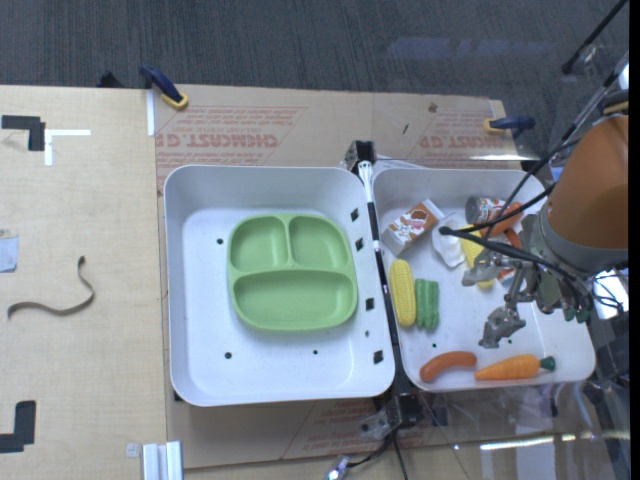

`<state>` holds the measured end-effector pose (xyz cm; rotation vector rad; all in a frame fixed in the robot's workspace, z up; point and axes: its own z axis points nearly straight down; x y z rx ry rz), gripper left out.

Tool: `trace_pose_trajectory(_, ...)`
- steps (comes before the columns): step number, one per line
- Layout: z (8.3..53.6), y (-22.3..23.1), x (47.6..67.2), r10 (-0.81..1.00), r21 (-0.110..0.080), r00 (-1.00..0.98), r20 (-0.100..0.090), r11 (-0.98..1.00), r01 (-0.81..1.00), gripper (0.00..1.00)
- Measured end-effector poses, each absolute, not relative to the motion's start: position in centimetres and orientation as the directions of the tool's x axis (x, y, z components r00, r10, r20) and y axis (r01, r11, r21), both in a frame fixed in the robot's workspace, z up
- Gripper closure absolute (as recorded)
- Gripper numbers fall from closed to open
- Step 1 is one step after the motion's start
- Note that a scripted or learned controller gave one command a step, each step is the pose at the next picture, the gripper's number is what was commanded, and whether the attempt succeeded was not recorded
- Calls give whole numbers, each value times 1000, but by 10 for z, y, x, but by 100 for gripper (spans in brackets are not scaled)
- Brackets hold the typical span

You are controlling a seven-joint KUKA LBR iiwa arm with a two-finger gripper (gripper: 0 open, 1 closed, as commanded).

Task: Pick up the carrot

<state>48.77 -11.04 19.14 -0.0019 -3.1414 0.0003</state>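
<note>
The orange carrot (511,369) with a green stub at its right end lies flat along the front wall of the right bin (570,353). My gripper (491,299) hangs over the middle-right of that bin, just above and behind the carrot. It is open, and nothing sits between its two grey fingers (497,327). The lower finger ends a short way behind the carrot's middle. The arm's orange band (598,188) rises at the right.
A reddish sausage (448,365) lies just left of the carrot. A corn cob (403,292) and a green pod (427,304) lie by the bin's left wall. A carton (411,224), a can (485,210) and a yellow piece (473,259) sit further back. The left bin (190,298) holds a green divided plate (292,272).
</note>
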Motion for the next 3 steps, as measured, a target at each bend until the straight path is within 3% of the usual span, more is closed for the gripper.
trace_pose_trajectory(1,241,-138,479,-228,-1,-974,-4,974,-228,0)
trace_pose_trajectory(2,263,-184,492,-681,-2,-732,-5,732,-681,0)
trace_pose_trajectory(3,289,-188,488,-824,-3,-567,-5,567,-824,0)
